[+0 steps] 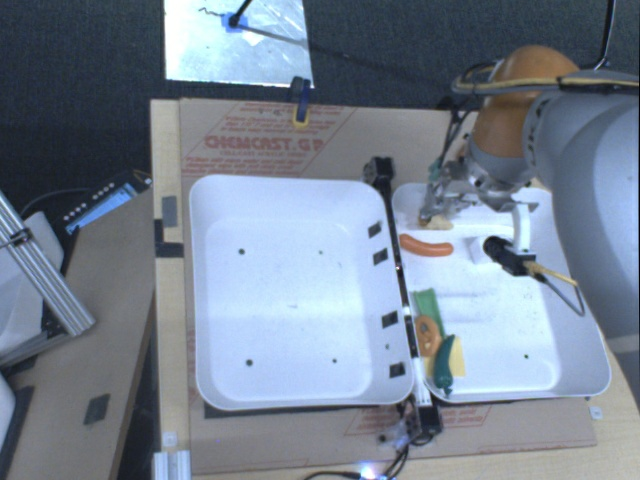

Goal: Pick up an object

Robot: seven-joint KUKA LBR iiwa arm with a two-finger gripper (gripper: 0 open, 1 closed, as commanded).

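Camera view: the gripper hangs low over the far left corner of the right bin, with the grey arm reaching in from the right above it. Whether the gripper stands wide or narrow cannot be told from this slant. An orange sausage-shaped piece lies on the bin floor just beside the gripper, on its near side, lengthwise across the bin; whether the two touch is unclear. Toward the bin's near left corner, along its left wall, a green strip, a small orange piece and a yellow and dark green piece lie close together, well apart from the gripper. The left bin sits alongside.
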